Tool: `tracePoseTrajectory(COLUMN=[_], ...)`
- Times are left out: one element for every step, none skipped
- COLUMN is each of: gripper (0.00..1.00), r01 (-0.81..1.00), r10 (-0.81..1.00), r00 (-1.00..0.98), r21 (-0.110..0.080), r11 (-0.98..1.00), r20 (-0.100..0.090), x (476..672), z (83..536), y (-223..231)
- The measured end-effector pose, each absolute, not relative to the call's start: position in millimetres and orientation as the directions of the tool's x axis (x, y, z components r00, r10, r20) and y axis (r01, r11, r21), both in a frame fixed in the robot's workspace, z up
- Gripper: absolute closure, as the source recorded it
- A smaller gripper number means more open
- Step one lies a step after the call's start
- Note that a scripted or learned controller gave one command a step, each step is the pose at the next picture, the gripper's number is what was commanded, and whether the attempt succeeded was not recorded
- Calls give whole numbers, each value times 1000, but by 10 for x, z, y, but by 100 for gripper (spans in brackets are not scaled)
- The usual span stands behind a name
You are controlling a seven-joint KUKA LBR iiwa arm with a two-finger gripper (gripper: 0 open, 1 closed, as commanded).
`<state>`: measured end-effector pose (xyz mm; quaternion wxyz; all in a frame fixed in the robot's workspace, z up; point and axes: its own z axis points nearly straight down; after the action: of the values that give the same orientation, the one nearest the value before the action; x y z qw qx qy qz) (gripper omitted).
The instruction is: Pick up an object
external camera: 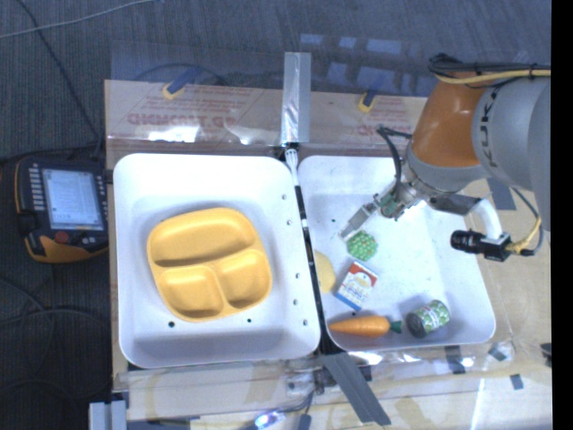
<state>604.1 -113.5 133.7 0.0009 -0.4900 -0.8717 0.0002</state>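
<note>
My gripper (358,220) reaches down-left from the grey and orange arm into the right bin (466,267). Its fingers (364,213) hang just above a small green ball-like object (362,244), apart from it, and they look spread with nothing between them. Nearer the front lie a white, red and blue carton (355,287), an orange carrot (360,326) and a green can (428,318) on its side. A pale yellow piece (322,271) rests against the bin's left wall.
The left bin (134,195) holds a yellow divided tray (209,262). A teach pendant (61,206) lies on the floor at the left. A black cable fitting (479,241) sticks out from the arm over the right bin.
</note>
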Motion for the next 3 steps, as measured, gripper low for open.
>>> tracePoseTrajectory(gripper=[0,100,100], r01=[913,912,849], r10=[913,912,849], r00=[-409,-409,-528], r21=[9,15,-2], r11=[409,409,528], r20=[-4,-3,-2], x=[5871,5891,6163], z=[904,1012,1347], y=[-1008,-990,-1490])
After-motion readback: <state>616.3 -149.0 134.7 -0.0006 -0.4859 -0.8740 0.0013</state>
